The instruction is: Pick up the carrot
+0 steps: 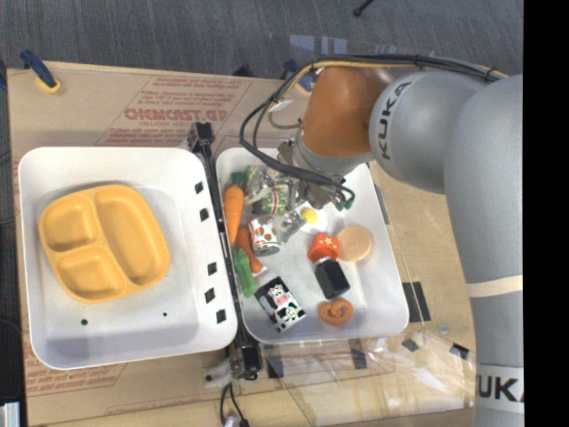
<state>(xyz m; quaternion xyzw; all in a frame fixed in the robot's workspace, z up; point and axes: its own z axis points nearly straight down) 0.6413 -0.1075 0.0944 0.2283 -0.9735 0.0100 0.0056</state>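
Your carrot [234,210] lies along the right bin's [391,274] left wall: light, stiff, smooth plastic, so pinch mid-body. Whether the hand [283,205] is released or clenched, you cannot tell.

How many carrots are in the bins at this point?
1. The carrot lies along the left edge of the right bin, beside the divider, just left of the gripper. The arm covers part of that bin, so another could be hidden.

Dark grey carpet floor [133,12] lies beyond a bench [133,105], seemingly cardboard-covered.
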